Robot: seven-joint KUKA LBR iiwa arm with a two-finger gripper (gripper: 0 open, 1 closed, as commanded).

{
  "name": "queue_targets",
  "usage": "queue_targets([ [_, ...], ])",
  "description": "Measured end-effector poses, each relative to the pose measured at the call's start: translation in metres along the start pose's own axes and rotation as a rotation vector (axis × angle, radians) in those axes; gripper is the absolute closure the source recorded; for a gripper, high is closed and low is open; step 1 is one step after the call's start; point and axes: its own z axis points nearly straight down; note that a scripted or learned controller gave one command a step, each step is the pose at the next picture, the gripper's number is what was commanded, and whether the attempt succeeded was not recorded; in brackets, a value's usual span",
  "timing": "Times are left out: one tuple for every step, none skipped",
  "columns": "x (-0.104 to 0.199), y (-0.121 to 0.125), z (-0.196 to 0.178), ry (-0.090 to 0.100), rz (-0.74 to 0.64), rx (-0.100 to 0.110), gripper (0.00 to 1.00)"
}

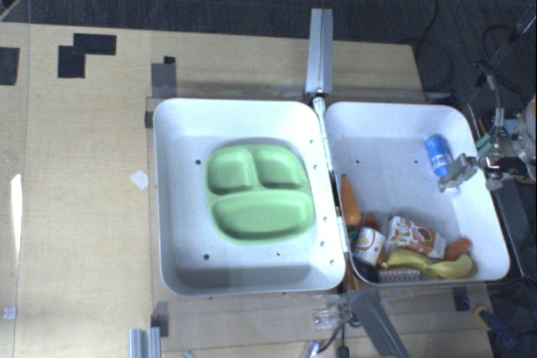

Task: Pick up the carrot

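The carrot (349,202) is a slim orange piece lying lengthwise against the left wall of the right bin (394,123). My gripper (458,172) hangs at that bin's right side, just below and to the right of a blue bottle (436,155). It is far from the carrot, almost the whole width of the bin away, and nothing shows in its grasp.
A green divided plate (257,190) lies in the left bin (180,180). Crowded in the right bin's front corner are a small can (368,245), a snack packet (413,236), a banana (430,267) and an orange-red piece (458,247). The can touches the carrot's near end.
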Motion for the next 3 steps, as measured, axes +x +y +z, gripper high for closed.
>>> queue_targets([
  [0.009,-0.006,-0.002,0.000,-0.034,-0.001,0.00],
  [0.009,-0.004,-0.013,-0.001,-0.037,-0.007,1.00],
  [-0.043,0.008,0.083,0.000,0.066,0.002,1.00],
])
